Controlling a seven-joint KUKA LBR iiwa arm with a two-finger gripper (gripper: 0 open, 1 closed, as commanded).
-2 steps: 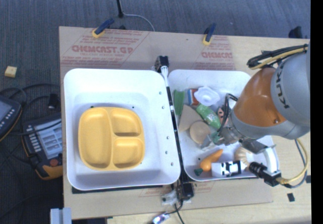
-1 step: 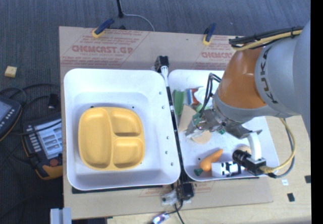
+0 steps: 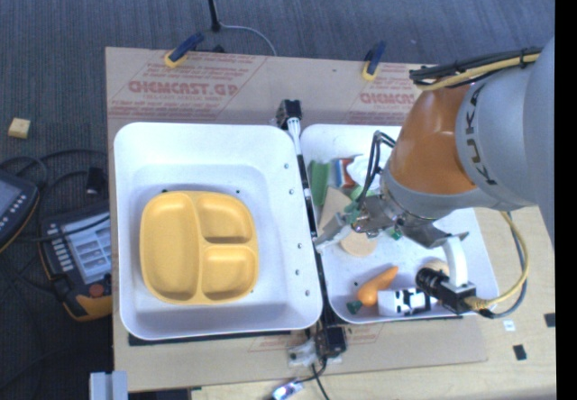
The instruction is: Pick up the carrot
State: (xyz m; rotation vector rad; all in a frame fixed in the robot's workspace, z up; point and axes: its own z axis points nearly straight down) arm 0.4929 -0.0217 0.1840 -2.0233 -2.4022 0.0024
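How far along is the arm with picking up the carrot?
Done: the arm has reached over the right white bin. In hand: nothing visibly; the gripper sits above the small orange carrot with a green top, which lies on the bin floor, apart from it. Left: descend, grasp and lift the carrot.

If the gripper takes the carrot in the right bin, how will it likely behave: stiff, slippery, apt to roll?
The carrot looks like a smooth, rigid toy, so it probably stays stiff. Its tapered, rounded shape may let it roll or slip when squeezed. It lies close to a white bottle near the right bin front wall, so a push could jam it.
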